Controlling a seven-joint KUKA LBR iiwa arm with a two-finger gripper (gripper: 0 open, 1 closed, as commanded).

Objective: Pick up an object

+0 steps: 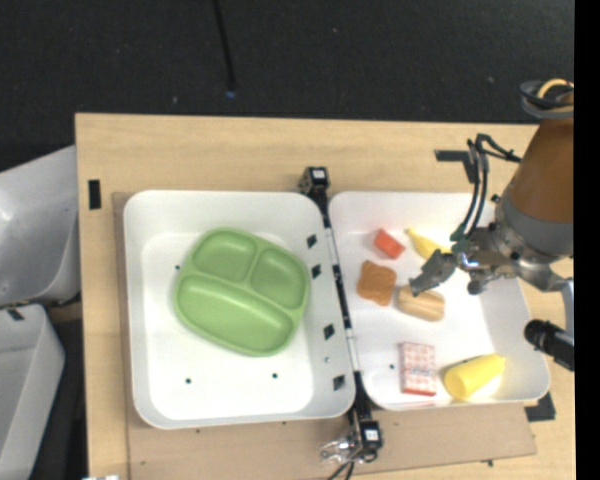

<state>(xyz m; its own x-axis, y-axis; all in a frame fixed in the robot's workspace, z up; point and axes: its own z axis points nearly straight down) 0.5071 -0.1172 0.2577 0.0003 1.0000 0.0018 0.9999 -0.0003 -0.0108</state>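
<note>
- The gripper (432, 274) hangs low over the right-hand bin (510, 363), reaching in from the right edge of the view, with its dark fingers pointing toward the middle of that bin.
- Whether the fingers are spread or closed cannot be told from this angle, and nothing can be seen held between them.
- The tip of the gripper sits directly above, and seems to touch, the upper left end of a tan bread-roll-shaped object (423, 305), which lies flat on the bin floor.
- Just to the left of the roll lies a brown toast-like block (376, 283), close beside it.
- Above and a little right of the brown block is a small orange-red block (388, 243).
- Right of that, near the gripper's upper side, is a small yellow piece (421, 241), partly overlapped by the arm's cables.
- Toward the front of the same bin sits a small pink-and-white patterned box (417, 368).
- Just beside the box, to its right, lies a yellow cylinder-like object (474, 376) on its side.
- Behind the gripper, the arm (548, 183) rises with its orange band above a grey wrist.
- The left-hand bin (155, 368) touches the right bin along a central divider.
- It holds a green divided plate (242, 290) with three compartments, lying flat near its centre.
- Both bins rest on a light wooden bench (280, 148).
</note>
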